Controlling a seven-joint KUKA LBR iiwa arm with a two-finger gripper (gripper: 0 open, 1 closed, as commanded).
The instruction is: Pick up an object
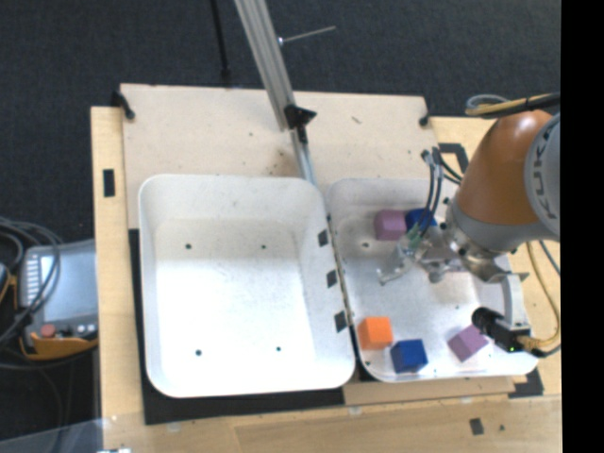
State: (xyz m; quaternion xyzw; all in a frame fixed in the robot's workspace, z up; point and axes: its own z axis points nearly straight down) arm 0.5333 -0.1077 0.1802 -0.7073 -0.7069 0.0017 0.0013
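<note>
Although the grey arm with its orange band hangs low over the right-hand shallow white plastic bin (351,217), I can't tell from here how its two-finger gripper (401,258) is set, and I see nothing caught in it. It sits in the upper middle of that bin, just beside the small pale purple cube (388,224) and a small blue block (420,220) that the wrist partly covers; my guess is the program is going for one of those two, since they lie nearest the tool. The other candidates are well apart from it along the bin's near edge: an orange cube (377,332), a darker blue cube (409,355) just beside it, and a second purple block (466,343), tilted on the bin floor. All look like matte, hard-edged foam or plastic blocks, easy to pinch across flat faces. The left-hand white bin (156,206) has a smooth, speckled floor with rounded corners. A slanted aluminium rail (267,50) crosses above the bins, clear of the arm
</note>
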